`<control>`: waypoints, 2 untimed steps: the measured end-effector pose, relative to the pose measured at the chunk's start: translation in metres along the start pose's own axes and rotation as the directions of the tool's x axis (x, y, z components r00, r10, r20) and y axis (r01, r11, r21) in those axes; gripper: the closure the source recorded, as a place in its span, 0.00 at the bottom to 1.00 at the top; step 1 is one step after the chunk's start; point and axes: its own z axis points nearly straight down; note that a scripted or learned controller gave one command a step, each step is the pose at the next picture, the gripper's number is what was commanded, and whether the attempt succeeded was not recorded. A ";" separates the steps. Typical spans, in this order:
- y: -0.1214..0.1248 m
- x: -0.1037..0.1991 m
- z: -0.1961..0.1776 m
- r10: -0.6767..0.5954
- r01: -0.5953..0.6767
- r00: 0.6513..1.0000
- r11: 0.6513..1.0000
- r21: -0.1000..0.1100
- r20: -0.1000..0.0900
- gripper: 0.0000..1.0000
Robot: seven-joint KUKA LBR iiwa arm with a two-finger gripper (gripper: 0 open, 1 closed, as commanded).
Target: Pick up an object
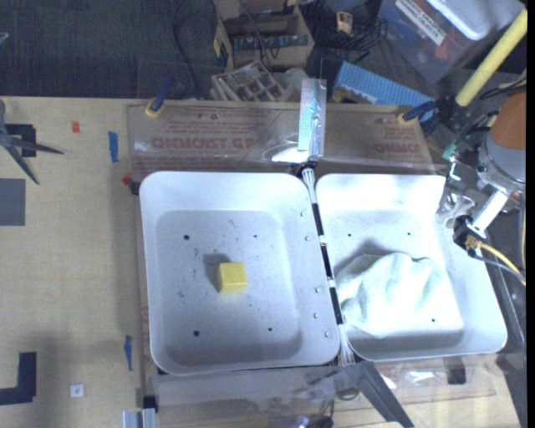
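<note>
Left bin (159,209): yellow block (232,277) near centre of floor.
Right bin (376,196): crumpled white cloth (389,288) in near half, against wall beside left bin.
Pincer (458,202): over right bin's far right rim, well apart from block and cloth; opening and hold cannot be told.
Worktop (67,251): pale wood.

Red print on the clear sheet (213,134) at twelve o'clock from the left bin (155,251): it runs across the sheet and looks like "CHEMCAST GP", though the letters are faint. Over at twelve o'clock from the right bin (481,330), a second clear sheet (380,138) carries the same kind of red lettering, too washed out to read. Up at one o'clock, a white box (430,21) bears red text, too small to make out.
</note>
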 end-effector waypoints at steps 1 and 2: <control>0.001 -0.023 0.040 0.156 -0.156 0.988 0.988 -0.001 -0.007 1.00; 0.019 -0.023 0.026 0.395 -0.395 0.919 0.919 -0.002 -0.008 1.00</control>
